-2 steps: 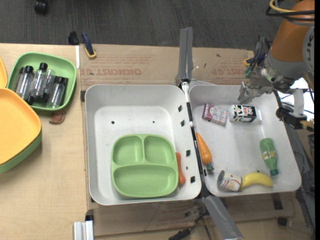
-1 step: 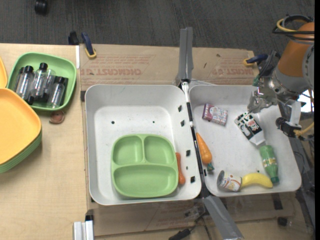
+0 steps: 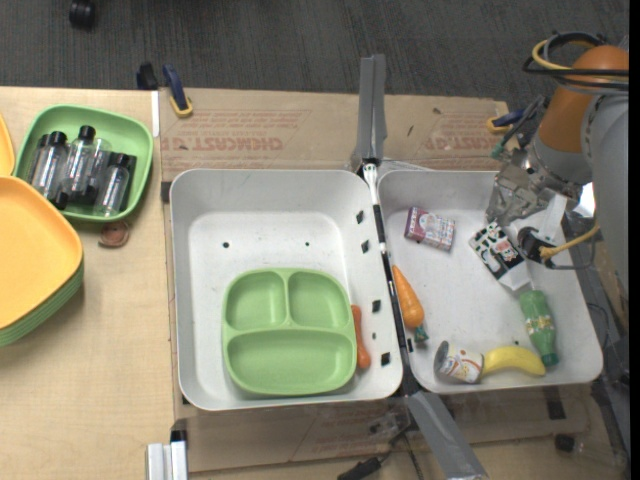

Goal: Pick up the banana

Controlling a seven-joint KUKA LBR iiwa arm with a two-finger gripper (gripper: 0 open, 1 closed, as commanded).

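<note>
The yellow banana [image 3: 516,360] lies near the front edge of the right bin [image 3: 455,298], between a small printed can [image 3: 459,366] on its left and a green bottle [image 3: 538,326] on its right. My gripper [image 3: 507,206] hangs over the bin's far right part, well behind the banana. It is just above a black and white packet [image 3: 495,247]. Nothing of the banana is near it.
A pink box [image 3: 429,229] and an orange carrot [image 3: 407,299] also lie in the right bin. The left bin [image 3: 200,228] holds a green divided plate [image 3: 290,328] with a small orange piece [image 3: 359,336] beside it. Left of the bins stand a green tray of bottles [image 3: 85,161] and yellow plates [image 3: 35,263].
</note>
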